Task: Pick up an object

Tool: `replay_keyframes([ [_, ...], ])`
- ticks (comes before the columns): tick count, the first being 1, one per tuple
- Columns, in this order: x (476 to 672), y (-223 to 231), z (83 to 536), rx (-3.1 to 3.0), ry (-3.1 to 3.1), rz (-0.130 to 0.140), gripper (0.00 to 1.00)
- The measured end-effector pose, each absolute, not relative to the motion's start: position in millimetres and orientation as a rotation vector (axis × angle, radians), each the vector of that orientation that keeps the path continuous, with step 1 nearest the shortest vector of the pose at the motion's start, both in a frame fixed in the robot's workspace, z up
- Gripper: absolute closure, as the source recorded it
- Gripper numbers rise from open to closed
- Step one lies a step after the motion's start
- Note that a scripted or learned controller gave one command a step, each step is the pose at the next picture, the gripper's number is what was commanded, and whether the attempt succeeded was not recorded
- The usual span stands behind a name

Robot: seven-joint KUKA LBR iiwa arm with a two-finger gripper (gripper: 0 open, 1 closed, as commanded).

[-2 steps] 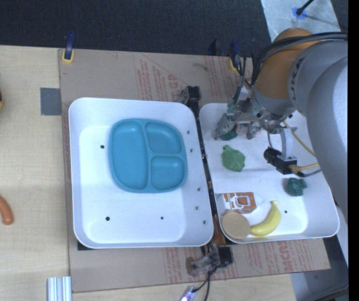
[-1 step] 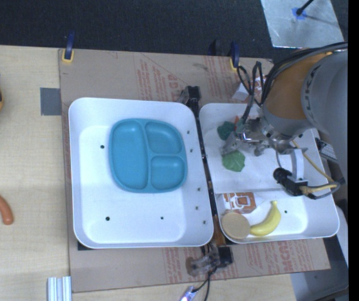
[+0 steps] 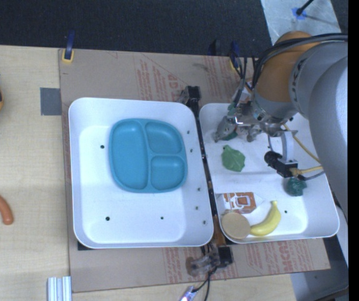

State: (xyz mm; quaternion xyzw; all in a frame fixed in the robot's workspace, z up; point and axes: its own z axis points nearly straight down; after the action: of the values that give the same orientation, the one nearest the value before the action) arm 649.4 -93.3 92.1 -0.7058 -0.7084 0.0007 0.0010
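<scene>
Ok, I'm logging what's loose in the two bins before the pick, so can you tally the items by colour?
Blue: 1, the divided plate
Green: 2, leafy piece, small dark piece
Yellow: 1, banana
Tan: 1, round disc
Orange and white: 1, small card
Total: 6

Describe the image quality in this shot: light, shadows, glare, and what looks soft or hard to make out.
Camera view: even overhead light, no harsh glare on the white bins; soft shadow inside the left bin's rim. The blue plate and banana read clearly. The gripper is small and muddled against cables, its fingers hard to make out. The arm looms large and slightly soft at right.
</scene>
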Motion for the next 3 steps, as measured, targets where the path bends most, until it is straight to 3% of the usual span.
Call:
replay_keyframes([
  [1, 614.3, -101.2, 91.7, -2.215, -2.225, 0.006, 0.0],
  [2, 656.4, -98.2, 92.2, -2.216, -2.224, 0.002, 0.0],
  [3, 616.0, -98.8, 91.7, -2.215, -2.225, 0.006, 0.0],
])
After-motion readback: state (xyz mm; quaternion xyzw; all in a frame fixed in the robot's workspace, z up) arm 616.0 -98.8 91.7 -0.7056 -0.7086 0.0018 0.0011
